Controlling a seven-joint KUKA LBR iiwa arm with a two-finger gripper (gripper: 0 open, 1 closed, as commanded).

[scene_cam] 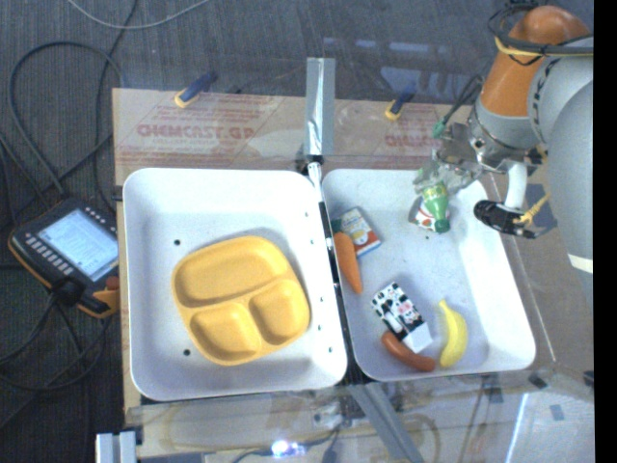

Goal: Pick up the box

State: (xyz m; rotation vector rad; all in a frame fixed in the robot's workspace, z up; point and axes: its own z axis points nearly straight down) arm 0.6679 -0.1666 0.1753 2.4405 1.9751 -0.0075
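A small box (355,231) with red, white and blue faces lies in the right bin (501,287), near its left wall. A black-and-white patterned carton (399,313) lies further toward the front of the same bin. My gripper (445,176) hangs over the bin's far right part, well to the right of the small box. Directly under it, at its tip, is a green and white item (433,206). I cannot tell whether that item is touched or held.
An orange carrot (347,261) lies against the small box's front side. A red sausage (407,352) and a yellow banana (451,333) lie by the patterned carton. A yellow divided plate (241,299) sits in the left bin (154,220).
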